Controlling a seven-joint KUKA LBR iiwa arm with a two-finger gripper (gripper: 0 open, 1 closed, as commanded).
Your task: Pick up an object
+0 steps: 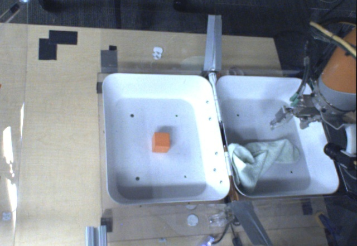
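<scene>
Two white bins (111, 128) are set side by side. A pale crumpled cloth (262, 158) lies in the right one, an orange cube (161, 142) in the left. The gripper (284, 116) is poised above the cloth; nothing is seen held, so the pick remains undone. No writing can be read.

— What colours are we seeing in the bins?
— We're looking at an orange cube (161, 142) in the white left bin (120, 105), and a pale grey-green cloth (262, 160) in the white right bin (251, 100).
— And around them?
— We're noticing a light wooden bench (56, 144) bearing black patches (56, 43).
</scene>
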